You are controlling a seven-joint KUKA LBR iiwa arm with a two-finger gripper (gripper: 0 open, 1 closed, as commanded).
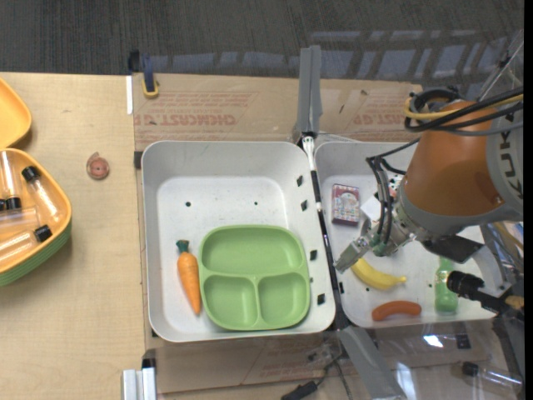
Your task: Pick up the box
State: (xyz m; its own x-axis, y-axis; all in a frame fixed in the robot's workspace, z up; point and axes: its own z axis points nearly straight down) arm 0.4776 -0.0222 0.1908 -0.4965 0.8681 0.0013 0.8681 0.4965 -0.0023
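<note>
The box (pixel 346 203) is small and pink and white, lying flat near the back left of the right bin (pixel 360 153). My gripper (pixel 369 248) hangs low in that bin, a short way in front of the box and to its right, just above the banana (pixel 379 276). Box and gripper are apart. The arm's orange band (pixel 450 169) and grey wrist cover the bin's middle and right part.
In the right bin a red sausage (pixel 396 310) and a green object (pixel 446 295) lie near the front. The left bin (pixel 166 158) holds a green divided plate (pixel 252 277) and a carrot (pixel 190 279). Yellow trays (pixel 29 215) sit far left on the bench.
</note>
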